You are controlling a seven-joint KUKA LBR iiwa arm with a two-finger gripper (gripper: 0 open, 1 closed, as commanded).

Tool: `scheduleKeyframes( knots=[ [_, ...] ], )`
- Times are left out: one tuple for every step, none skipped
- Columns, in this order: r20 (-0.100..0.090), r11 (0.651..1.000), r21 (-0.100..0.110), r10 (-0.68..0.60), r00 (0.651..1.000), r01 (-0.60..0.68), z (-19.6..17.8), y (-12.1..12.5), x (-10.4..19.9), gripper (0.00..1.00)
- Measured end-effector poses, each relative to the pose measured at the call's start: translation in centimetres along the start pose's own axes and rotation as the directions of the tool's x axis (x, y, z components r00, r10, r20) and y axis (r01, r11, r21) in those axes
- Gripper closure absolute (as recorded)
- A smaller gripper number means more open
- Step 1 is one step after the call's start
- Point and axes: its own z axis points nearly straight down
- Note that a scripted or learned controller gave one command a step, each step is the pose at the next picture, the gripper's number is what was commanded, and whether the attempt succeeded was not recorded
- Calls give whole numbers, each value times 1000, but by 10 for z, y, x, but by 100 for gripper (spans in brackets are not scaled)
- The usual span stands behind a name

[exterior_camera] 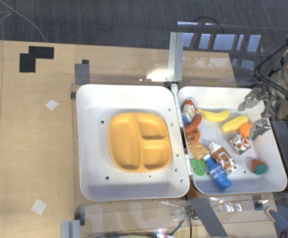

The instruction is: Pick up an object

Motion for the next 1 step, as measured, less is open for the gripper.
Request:
scheduleKeyframes(
  knots=[
    [-9,976,-1,220,976,-220,126,4,-48,0]
  ],
)
